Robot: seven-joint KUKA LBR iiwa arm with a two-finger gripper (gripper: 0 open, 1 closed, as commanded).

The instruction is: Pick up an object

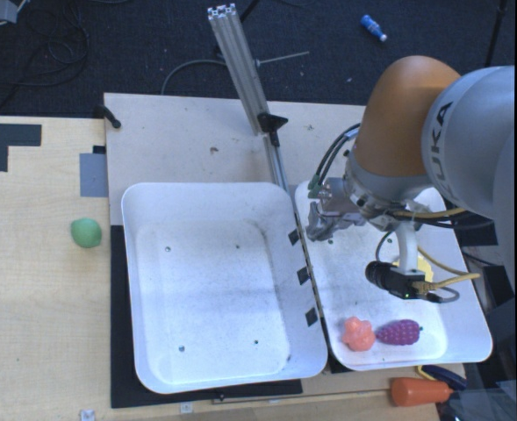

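Bins are sitting side by side on the desk [47,323], two of them, both shallow and white: the left bin [144,235] and the right bin [469,345], with the grey arm [469,139] and its orange band [403,112] reaching in from the right over the right bin. Three small objects are showing in the right bin. One purple grape-like cluster [399,332] is lying near the bin's front edge, its long axis running roughly left to right across the view, its narrower tip pointing right. Just beside it on the left, close but with contact hard to judge, one pink-orange rounded object [358,334] is resting; it is lumpy with no clear long axis. One yellow object [423,266] is peeking out farther back, mostly covered by the arm's hardware, so its shape and direction cannot be told. The end effector [321,224] is hanging over the back left part of the right bin, near the wall between the two bins, well apart from the purple and pink objects; whether it is released or clenched cannot be told at this angle, and nothing is visibly sitting in its grasp. Outside the bins, one green ball [86,232] is lying on the desk to the left of the left bin, and one orange carrot-like object [420,391] is lying in front of the right bin, its long axis running left to right.
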